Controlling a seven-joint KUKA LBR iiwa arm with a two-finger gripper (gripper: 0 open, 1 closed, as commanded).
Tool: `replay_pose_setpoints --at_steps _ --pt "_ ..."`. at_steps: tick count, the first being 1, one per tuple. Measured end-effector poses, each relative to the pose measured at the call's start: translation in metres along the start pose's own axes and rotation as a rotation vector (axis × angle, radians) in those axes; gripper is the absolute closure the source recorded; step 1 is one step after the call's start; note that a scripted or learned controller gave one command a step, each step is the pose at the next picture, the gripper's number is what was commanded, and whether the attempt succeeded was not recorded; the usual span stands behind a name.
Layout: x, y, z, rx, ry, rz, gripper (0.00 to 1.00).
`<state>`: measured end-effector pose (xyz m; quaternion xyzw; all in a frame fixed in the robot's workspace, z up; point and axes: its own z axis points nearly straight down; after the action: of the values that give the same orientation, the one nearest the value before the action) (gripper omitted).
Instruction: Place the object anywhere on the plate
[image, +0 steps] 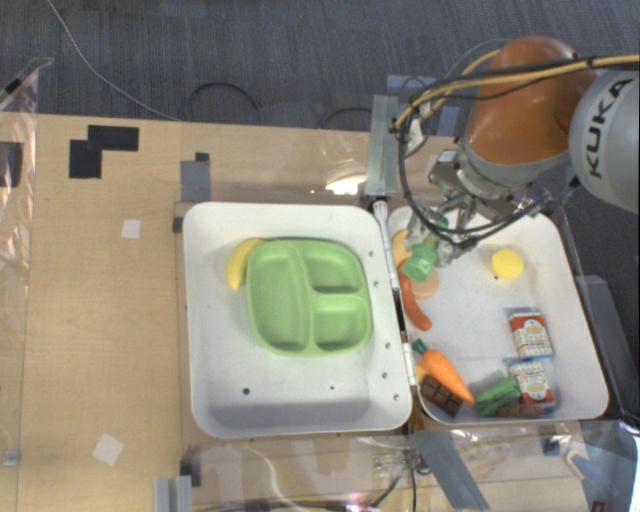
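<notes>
Hovering my gripper (432, 240) at the right bin's (575, 300) left edge over a green toy (420, 266); grip state unclear, plate (305, 297) awaits.

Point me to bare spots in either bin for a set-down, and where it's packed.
Free: the green plate, its compartments bare; the left bin floor in front of it; the right bin middle, between yellow ball and the cans. Crowded: the right bin's left edge and front corner, around the carrot.
</notes>
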<state>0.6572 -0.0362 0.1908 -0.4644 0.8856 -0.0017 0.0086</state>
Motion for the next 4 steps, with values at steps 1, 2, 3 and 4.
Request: replay_pose_setpoints --at_steps 1,2,3,4 --pt "-0.047 0.061 0.004 -0.005 0.006 0.293 1.0" --pt "-0.069 0.132 0.004 -0.007 0.005 0.201 1.0" --pt "-0.095 0.129 0.067 0.005 -0.01 0.076 1.0" --pt "-0.091 0.132 0.074 -0.004 0.004 0.076 0.0"
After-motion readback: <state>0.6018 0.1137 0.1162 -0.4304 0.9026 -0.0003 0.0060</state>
